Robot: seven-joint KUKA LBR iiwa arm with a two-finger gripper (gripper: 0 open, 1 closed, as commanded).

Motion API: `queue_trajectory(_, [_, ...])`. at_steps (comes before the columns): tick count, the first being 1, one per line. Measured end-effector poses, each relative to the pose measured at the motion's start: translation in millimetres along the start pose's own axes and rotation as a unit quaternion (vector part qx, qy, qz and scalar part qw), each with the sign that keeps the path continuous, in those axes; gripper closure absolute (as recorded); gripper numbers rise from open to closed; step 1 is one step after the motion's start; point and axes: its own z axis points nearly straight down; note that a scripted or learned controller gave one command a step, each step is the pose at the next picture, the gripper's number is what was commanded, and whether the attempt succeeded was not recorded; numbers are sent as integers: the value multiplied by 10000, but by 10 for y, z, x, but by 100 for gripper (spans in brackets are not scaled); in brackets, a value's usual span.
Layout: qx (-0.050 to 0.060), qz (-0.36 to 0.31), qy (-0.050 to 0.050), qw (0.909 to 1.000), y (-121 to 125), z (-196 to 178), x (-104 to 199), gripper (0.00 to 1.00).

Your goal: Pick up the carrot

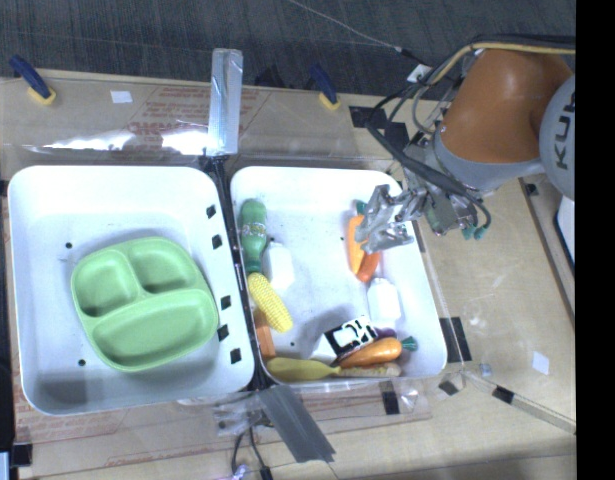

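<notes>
An orange carrot [363, 256] lies along the right wall of the right bin [317, 183], its upper end partly hidden under my gripper [385, 224]. The gripper sits low over that upper end, touching or nearly touching it, with the grey wrist and orange band behind it at the upper right. A second orange carrot-like piece with a green tip [373, 351] rests at the bin's front right corner.
The right bin also holds a green cucumber [252, 228], a corn cob [270, 302], a white bottle [384, 298], a black-and-white item [351, 335] and a yellow banana [301, 369]. A green divided plate [144, 300] lies in the left bin [47, 198].
</notes>
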Motion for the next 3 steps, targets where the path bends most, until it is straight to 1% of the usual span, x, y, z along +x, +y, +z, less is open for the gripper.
queue_trajectory(1, [-20,1246,39,9922,409,299,560,100])
queue_trajectory(2, [0,-239,0,9997,-214,-325,535,100])
queue_trajectory(3, [-4,-241,3,9997,-209,-321,535,0])
